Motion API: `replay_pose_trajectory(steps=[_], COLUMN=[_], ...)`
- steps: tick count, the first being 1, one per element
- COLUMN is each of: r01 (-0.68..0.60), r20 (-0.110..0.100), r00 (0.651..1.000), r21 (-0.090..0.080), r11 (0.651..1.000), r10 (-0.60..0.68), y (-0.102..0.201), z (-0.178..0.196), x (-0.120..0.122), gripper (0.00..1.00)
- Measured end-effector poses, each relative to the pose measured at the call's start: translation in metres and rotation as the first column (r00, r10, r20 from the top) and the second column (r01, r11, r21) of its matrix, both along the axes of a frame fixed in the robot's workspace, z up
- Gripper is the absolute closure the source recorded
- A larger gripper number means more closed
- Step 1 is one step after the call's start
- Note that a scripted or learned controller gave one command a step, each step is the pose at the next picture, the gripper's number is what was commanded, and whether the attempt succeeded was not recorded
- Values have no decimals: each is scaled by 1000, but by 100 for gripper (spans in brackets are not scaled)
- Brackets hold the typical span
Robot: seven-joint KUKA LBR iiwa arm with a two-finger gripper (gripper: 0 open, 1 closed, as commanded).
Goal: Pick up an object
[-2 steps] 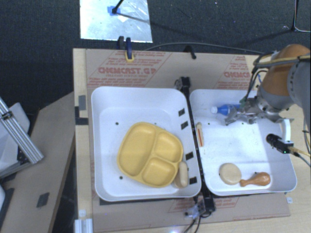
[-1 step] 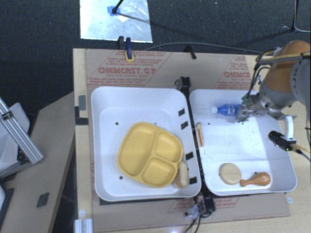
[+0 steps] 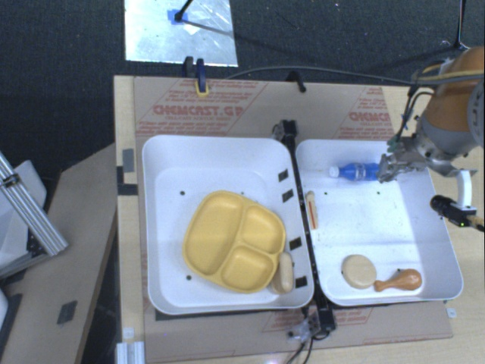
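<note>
The gripper sits right at the base end of the blue bottle in the right bin, the bottle's long axis running straight away from it toward the divider, cap end farthest; its opening I cannot tell.

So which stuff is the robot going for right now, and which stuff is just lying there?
In the job:
- gripper
- blue bottle, right at the gripper, in the right bin

Just lying about:
- yellow tray, left bin
- tan piece beside the tray
- orange stick
- wooden spoon
</note>
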State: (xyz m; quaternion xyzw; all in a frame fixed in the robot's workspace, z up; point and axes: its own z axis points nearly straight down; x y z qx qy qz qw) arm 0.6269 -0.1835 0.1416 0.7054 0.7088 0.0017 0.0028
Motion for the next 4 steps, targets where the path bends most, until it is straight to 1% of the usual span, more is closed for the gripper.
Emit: replay_pose_trajectory(steps=[1,2,3,4], r01=[0,-1,-5,-5], r20=[0,0,-3,-5], r00=[1000,1000,1000,1000], r21=[0,0,3,3], r11=[1000,1000,1000,1000], r10=[0,1,5,5], y=[3,2,58,114], z=[54,95,102,90], x=[-8,-7,-1,-2], gripper=[100,100,100,100])
